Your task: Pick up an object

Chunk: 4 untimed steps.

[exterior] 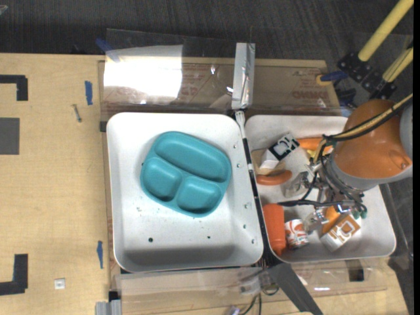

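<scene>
My arm's orange band (pixel 374 143) hangs over the right bin (pixel 387 241), and the gripper (pixel 323 192) points down among the items in the bin's middle. Cables and the wrist hide its tip. Around it lie a white tag with a black mark (pixel 283 146), an orange sausage-shaped piece (pixel 272 178), an orange block (pixel 274 228), a red and white can (pixel 296 233) and a white and orange box (pixel 342 230). I see nothing lifted off the bin floor.
The left bin (pixel 131 228) holds a teal divided plate (pixel 186 171). A metal divider (pixel 243 77) stands behind the wall between the bins. Wooden bench surface (pixel 46 195) spreads to the left. Yellow bars (pixel 387 25) cross the top right.
</scene>
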Each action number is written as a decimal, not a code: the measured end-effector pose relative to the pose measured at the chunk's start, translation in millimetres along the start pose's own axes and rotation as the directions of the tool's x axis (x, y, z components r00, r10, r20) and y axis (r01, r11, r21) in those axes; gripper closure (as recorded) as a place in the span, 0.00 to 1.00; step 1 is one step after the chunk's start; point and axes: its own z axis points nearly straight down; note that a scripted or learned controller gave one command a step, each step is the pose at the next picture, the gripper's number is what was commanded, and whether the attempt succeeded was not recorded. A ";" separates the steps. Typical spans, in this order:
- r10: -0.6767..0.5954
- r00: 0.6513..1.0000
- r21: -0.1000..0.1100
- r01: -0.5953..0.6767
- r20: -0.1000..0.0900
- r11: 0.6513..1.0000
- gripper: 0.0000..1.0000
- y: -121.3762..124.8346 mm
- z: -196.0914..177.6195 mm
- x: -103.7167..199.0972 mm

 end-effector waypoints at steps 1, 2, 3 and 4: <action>0.057 0.998 -0.003 -0.057 -0.001 0.998 0.00 4.3 0.7 -31.8; 0.278 0.961 -0.003 -0.278 -0.002 0.961 0.00 -20.2 0.5 21.9; -0.131 0.991 -0.003 0.131 0.001 0.991 0.00 -39.0 0.5 39.8; -0.242 0.970 -0.004 0.242 0.003 0.970 0.00 -74.9 1.2 44.2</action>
